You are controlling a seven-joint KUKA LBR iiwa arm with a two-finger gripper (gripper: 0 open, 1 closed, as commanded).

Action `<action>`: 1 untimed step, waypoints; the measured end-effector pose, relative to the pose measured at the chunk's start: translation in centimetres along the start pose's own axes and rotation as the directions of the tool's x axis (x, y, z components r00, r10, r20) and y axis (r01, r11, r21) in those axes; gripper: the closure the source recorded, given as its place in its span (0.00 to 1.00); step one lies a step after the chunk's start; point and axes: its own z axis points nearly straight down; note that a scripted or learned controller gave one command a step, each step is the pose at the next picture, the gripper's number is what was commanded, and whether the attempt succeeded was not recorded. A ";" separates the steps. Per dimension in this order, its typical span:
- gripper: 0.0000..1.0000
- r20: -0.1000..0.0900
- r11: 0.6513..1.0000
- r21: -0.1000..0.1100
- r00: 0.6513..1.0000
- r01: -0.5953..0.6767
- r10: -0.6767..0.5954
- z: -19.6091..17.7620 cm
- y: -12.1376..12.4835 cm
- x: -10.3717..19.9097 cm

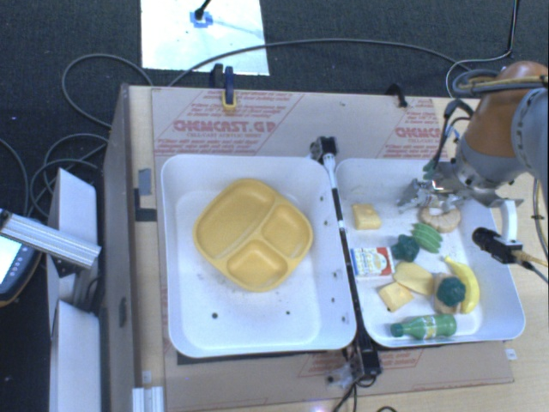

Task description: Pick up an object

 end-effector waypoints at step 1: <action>0.00 -0.002 1.000 0.005 1.000 -0.001 0.001 4.2 -4.2 3.9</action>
